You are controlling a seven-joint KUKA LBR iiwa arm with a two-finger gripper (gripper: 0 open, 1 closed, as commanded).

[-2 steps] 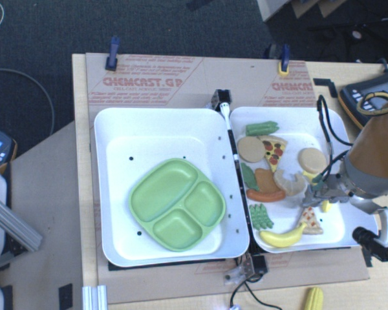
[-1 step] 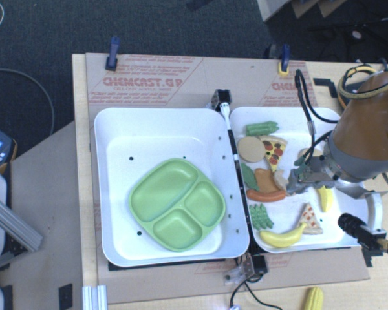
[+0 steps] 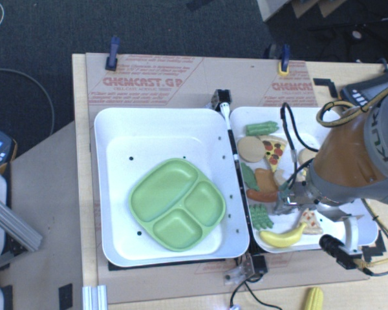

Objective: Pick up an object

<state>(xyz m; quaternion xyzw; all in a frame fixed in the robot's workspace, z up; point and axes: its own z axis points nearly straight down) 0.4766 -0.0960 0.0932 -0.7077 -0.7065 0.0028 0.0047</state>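
You have the arm [image 3: 352,154] reaching down into the right bin [image 3: 323,115], with its gripper [image 3: 291,197] low among the toy food. Take the banana [image 3: 282,237] as your landmark: the gripper sits just above it, beside the orange carrot-like piece [image 3: 266,181] and the red piece [image 3: 262,197]. The wrist hides the tips, so I cannot tell how the fingers stand, nor whether anything is between them.

The pieces lie crowded and touching, so my judgement is that you should settle on one at the edge of the pile. The banana looks the easiest, lying apart near the bin's front wall. Come straight down over its middle, close across its narrow width, and lift vertically so that the green leafy piece [image 3: 261,217] just beside it isn't dragged along.

Left of the banana, in the other bin [image 3: 110,147], rests a green divided plate [image 3: 177,203]. On the surface [image 3: 200,76] behind the bins, red print reads "CHEMCAST", repeated on both sheets.
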